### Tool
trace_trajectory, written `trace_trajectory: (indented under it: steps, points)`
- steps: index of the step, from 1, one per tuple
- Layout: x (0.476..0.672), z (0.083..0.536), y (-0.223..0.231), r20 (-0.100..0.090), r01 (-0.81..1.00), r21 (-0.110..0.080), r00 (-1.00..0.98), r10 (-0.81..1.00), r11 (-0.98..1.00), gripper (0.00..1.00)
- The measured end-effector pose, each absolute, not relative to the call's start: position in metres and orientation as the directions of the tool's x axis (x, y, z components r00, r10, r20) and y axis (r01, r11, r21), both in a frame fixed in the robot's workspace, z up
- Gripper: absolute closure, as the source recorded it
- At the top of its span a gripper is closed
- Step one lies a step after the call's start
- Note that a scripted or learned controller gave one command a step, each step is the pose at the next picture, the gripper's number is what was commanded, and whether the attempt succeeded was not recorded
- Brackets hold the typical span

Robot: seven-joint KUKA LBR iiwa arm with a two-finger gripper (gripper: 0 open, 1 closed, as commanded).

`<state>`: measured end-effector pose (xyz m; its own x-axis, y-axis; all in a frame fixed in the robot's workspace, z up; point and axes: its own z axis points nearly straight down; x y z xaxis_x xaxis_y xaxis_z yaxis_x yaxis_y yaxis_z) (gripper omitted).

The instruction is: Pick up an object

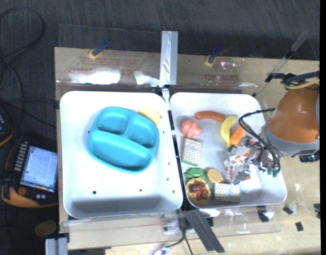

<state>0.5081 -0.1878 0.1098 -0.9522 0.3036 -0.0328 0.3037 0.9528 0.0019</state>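
The gripper (241, 166) hangs low over the right bin (269, 195), near its right wall, and whether it is open or closed cannot be told: wires and a crumpled, shiny packet blur together there. The nearest candidates lie just left of it and toward the bin's near edge. A yellow banana (227, 127) and an orange carrot (236, 136) lie touching each other just beyond the gripper, toward the far wall, their long axes running roughly from far to near at a slant. A checked box (192, 151) stands further left, near the divider. At the near edge sit a tan piece (215, 175), a patterned roll (227, 193) and a round brown toy (198, 189) with a green leaf (194, 172) beside it. A sausage (209, 116) lies crosswise by the far wall, a pink toy (191, 127) just in front of it.

The toys look like smooth moulded plastic; the box and roll look like printed card. The left bin (77, 195) holds a glossy blue divided tray (123, 137) with a yellow piece (150, 115) at its far edge, well apart from the arm.
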Motion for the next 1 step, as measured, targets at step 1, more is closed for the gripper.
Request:
trace_trajectory:
  steps: [1]
  points:
    - [0.5618, 0.0931, -0.2214, -0.013, 0.492, 0.005, -0.871, 0.492, 0.871, 0.00]
